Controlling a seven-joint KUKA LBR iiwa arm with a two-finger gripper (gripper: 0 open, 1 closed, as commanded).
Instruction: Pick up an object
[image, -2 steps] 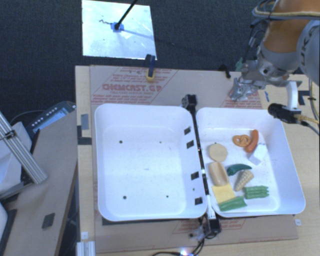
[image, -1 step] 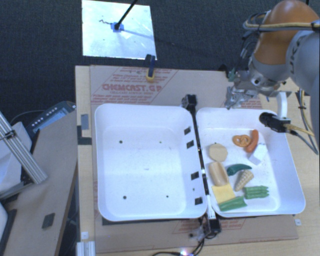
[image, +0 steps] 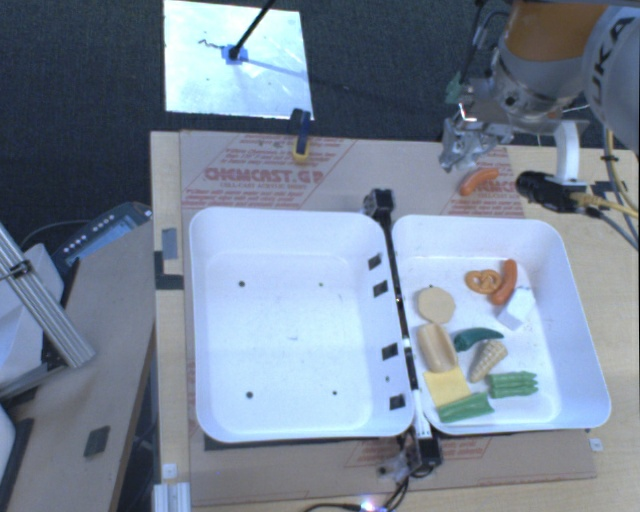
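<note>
Up high, pincer (image: 463, 150) beyond right bin (image: 560, 250), beside orange sausage (image: 479, 181)

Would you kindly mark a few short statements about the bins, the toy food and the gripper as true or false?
1. The toy food lies in the right bin. True.
2. The gripper hangs directly over the left bin. False: it is beyond the right bin's far rim, over the bench.
3. An orange sausage lies on the bench outside the bins. True.
4. The corn cob sits in the left bin. False: it is in the right bin.
5. The yellow cheese slice touches the green pea pod. True.
</note>
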